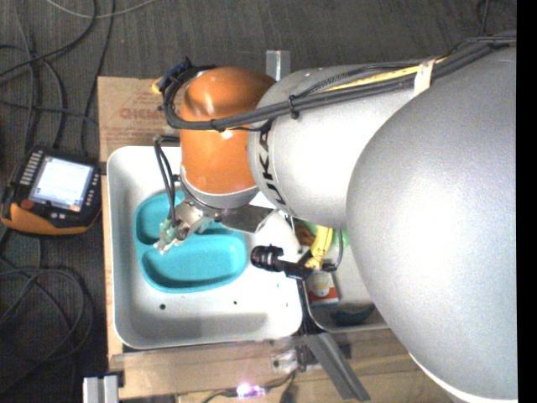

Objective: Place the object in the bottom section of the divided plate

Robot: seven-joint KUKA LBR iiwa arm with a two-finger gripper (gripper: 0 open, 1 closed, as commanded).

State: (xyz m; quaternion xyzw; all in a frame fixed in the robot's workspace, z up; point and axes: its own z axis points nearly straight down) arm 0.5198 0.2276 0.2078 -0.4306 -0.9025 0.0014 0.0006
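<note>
A teal divided plate (pixel 201 267) lies in the left white bin (pixel 126 309). Its large bottom section faces the front, and a smaller section (pixel 153 217) sits at the upper left. My gripper (pixel 174 235) hangs below the orange wrist band (pixel 214 141), low over the ridge between those two sections, at the plate's left side. Its tip looks pale and greenish, and whether anything is held there is too small to tell. The arm hides the plate's upper right part.
The grey arm covers most of the right bin; yellow-green items (pixel 323 246), a red-labelled object (pixel 321 288) and a blue object (pixel 354 313) peek out beneath it. A black cylinder (pixel 268 258) juts from the arm beside the plate. A teach pendant (pixel 54 191) lies on the floor at left.
</note>
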